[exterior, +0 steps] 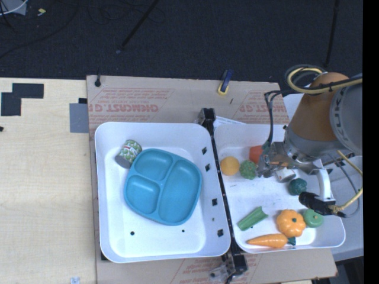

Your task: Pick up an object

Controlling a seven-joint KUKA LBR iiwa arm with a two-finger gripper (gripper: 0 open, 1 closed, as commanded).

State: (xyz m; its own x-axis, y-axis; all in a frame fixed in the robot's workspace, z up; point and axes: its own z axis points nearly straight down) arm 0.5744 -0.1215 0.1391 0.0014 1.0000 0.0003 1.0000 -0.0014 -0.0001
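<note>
End effector (273, 165) low in right bin (337, 236), grip state unclear, green broccoli (248, 170) just beside it

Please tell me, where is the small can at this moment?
In the camera view, the small can lies in the left bin, near its upper left corner, right beside the upper left edge of the blue divided plate.

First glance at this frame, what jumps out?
The blue divided plate dominates the left bin, with a small printed can lying at its upper-left corner. The right bin is crowded with toy produce: a carrot, small pumpkin, green pod and yellow ball. The grey-and-orange arm reaches in from the right, its end effector low by a green broccoli-like piece.
</note>
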